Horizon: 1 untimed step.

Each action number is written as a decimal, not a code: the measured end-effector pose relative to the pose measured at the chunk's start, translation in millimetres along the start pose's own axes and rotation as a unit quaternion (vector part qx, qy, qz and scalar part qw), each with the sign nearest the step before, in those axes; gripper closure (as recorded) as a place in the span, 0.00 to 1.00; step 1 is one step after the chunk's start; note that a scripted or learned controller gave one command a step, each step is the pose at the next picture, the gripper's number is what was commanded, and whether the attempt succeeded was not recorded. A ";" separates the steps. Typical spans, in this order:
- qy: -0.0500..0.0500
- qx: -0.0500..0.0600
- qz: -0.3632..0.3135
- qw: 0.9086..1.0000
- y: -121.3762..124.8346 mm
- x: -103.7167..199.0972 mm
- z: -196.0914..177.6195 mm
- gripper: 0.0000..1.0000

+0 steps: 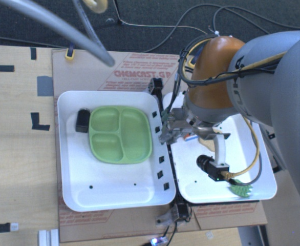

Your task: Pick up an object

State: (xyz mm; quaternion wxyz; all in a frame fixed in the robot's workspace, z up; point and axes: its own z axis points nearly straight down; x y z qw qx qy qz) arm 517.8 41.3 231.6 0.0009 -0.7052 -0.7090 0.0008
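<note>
A green divided plate (pixel 120 134) lies in the left bin (pixel 73 188). A small black block (pixel 82 120) rests against the plate's left edge. In the right bin (pixel 257 191) a small green leafy piece (pixel 241 190) lies at the front right corner. A tan object (pixel 207 143) peeks out from under the arm. My gripper (pixel 176 132) hangs low over the right bin's left side, close to the wall between the bins, and the orange wrist band (pixel 214 73) and grey body above hide most of it. I see nothing held in it.
The arm's grey body (pixel 273 76) covers the back and right of the right bin. A black fitting with a yellow cable (pixel 211 168) hangs off the wrist over that bin's floor. Black clips (pixel 160 160) line the divider between the bins. Cables trail behind the bench.
</note>
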 end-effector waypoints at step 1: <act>0.000 0.000 0.000 1.000 10.1 47.3 12.7 1.00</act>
